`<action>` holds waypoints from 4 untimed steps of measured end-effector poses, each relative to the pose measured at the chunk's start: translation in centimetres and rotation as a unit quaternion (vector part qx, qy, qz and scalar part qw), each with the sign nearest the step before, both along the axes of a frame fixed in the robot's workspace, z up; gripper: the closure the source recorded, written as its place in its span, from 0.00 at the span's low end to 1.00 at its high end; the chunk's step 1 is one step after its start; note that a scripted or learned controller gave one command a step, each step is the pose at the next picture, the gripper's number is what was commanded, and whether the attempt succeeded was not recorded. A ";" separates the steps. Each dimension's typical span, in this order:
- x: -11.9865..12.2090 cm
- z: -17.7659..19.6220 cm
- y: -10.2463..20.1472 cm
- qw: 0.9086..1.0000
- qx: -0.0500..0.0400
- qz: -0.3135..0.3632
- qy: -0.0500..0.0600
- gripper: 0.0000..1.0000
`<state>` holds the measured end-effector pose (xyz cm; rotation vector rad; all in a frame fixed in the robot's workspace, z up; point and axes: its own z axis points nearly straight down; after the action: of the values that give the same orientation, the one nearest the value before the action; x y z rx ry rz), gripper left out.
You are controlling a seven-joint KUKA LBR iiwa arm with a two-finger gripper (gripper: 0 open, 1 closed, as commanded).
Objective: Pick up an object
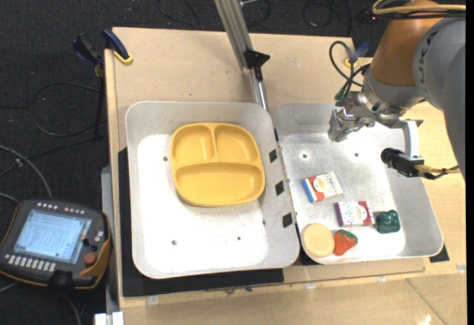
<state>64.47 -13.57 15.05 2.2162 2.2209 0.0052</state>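
Risk note: gripper (342, 126) high in right bin (422, 205), every candidate object well apart from it toward the near rim.

Nearest the camera, a cream round piece (318, 240) touches a red piece (344, 241); just beyond sit a purple-edged packet (353, 213) and a dark green lump (387, 222), then a small white carton (322, 186) with red and blue print, closest to the fingers but still not under them. Likely failures: a closure on bare bin floor, or fingers landing across two touching items in the cluster and nudging both. Flat packets may slip. Print on carton and packet too small to read. Finger opening cannot be told; nothing seen held. Left of the fingers, a yellow divided tray (218, 164) lies in the left bin (148, 242).
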 end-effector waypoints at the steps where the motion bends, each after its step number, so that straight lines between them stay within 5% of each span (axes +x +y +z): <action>1: 0.1 4.4 -0.3 1.000 0.000 0.000 0.000 1.00; 2: 0.3 7.7 -0.3 1.000 0.000 0.000 0.000 1.00; 4: -1.7 6.3 11.1 1.000 0.001 0.003 0.004 1.00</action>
<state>62.80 -2.50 21.32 2.2149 2.2329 -0.0004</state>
